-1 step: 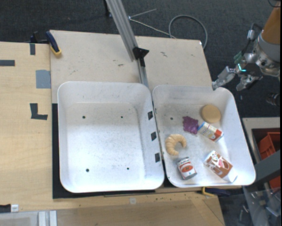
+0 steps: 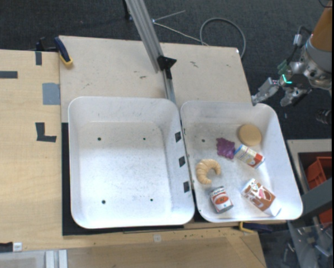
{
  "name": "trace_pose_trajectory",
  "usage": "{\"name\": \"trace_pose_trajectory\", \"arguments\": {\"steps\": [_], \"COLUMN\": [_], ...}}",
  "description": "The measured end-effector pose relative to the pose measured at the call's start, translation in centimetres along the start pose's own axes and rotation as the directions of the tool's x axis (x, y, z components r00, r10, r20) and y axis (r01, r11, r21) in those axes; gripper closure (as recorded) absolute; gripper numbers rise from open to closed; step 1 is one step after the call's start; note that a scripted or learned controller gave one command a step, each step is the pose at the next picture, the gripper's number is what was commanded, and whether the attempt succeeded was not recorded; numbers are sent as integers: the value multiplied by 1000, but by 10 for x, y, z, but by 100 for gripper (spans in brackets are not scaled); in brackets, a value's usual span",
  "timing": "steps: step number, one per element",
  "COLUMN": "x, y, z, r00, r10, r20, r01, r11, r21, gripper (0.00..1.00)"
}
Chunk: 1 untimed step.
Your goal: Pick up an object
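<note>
**A:** What's the surface like?

**B:** A pale tabletop (image 2: 122, 74) with scuffs and dark specks, joined on the left by a light wood panel (image 2: 16, 149) carrying grey and black tape marks. Around it the floor (image 2: 55, 7) is dark carpet, with a thin cable (image 2: 225, 29) looping across it behind the tabletop. A slanted metal pole (image 2: 144, 24) comes down to a black bracket at the tabletop's middle, and a yellow-and-blue clamp (image 2: 62, 50) grips the far left corner.

**B:** Two shallow white bins sit side by side, touching. The left bin (image 2: 80, 149) has a speckled floor.

**A:** And the things to pick?

**B:** All in the right bin (image 2: 200, 121): a round tan bun (image 2: 249, 134) near the far right, a purple lump (image 2: 225, 148) beside a small white and red carton (image 2: 249, 156), a croissant (image 2: 208, 171) in the middle, a red-labelled can (image 2: 220, 199) near the front, and a brown and white carton (image 2: 259, 196) at the front right.

**A:** The arm?

**B:** The gripper (image 2: 278, 91) hangs outside the right bin, above its far right corner, apart from every object. Its fingers look spread with nothing between them, though they're small and somewhat blurred.
</note>
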<state>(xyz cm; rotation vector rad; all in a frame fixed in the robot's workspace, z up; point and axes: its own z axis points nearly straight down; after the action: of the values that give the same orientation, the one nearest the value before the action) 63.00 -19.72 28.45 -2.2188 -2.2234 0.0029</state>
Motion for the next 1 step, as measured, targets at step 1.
{"name": "trace_pose_trajectory", "arguments": {"steps": [1], "x": [-10], "y": [-1], "z": [56], "r00": [1000], "r10": [2], "r20": [0], "r01": [-2], "r11": [1000], "r21": [5], "gripper": [0]}}
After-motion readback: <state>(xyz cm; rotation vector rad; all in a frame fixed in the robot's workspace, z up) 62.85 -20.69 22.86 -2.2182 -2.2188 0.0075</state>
